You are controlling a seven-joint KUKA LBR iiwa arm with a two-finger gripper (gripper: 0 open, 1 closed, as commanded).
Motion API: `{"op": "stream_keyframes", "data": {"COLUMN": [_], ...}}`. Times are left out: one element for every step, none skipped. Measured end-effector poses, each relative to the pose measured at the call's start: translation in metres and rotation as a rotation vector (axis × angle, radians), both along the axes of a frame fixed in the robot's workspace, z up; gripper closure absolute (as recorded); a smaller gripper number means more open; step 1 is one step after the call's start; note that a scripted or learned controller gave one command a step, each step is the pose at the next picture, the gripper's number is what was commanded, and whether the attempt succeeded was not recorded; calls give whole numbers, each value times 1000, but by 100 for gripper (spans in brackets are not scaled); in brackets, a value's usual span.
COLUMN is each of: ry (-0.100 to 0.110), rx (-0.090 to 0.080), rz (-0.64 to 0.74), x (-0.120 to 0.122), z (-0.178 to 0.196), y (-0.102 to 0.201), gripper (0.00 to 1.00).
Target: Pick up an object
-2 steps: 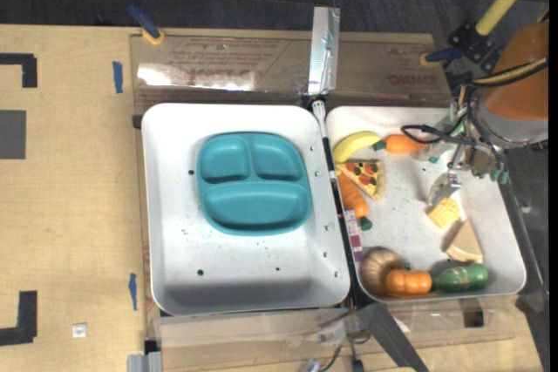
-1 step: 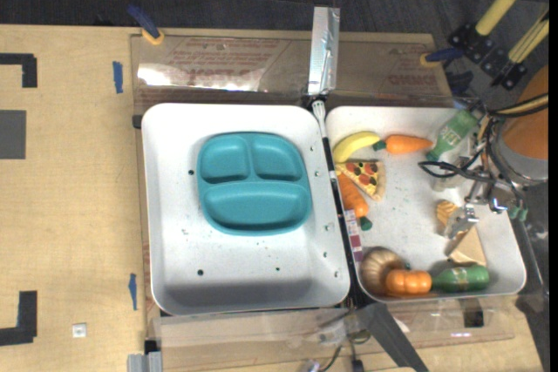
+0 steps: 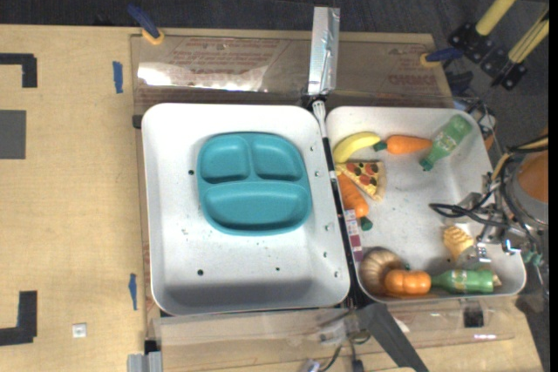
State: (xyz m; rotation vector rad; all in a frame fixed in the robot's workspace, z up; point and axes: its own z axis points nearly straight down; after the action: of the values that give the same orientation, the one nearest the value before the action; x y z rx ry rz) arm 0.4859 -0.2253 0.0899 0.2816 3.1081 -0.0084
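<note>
The right bin [image 3: 410, 187] holds several toy foods. A banana [image 3: 356, 144], a carrot [image 3: 408, 145] and a green bottle [image 3: 445, 139] lie along its far side. A pizza slice [image 3: 366, 177] and a second carrot [image 3: 353, 198] lie by the left wall. A brown round piece [image 3: 377, 266], an orange piece [image 3: 408, 281] and another green bottle [image 3: 466, 280] line the near wall. My gripper [image 3: 479, 241] is low at the bin's right side, right beside a small tan pastry-like piece [image 3: 456, 238]. Cables and the wrist hide how it meets that piece.
The left bin [image 3: 174, 248] carries a teal divided plate [image 3: 254, 182]. A metal divider post [image 3: 323, 48] rises behind the seam between the bins. The arm with its orange band [image 3: 534, 179] overhangs the right bin's right wall. Black cables [image 3: 458, 206] trail over the bin floor.
</note>
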Motion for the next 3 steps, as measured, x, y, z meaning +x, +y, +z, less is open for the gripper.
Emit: {"op": "stream_keyframes", "data": {"ry": [5,3,8], "rx": [2,0,0], "rz": [17,101,283], "x": [40,4,74], "z": [73,-1,61], "y": [2,1,2], "gripper": [0,0,0]}}
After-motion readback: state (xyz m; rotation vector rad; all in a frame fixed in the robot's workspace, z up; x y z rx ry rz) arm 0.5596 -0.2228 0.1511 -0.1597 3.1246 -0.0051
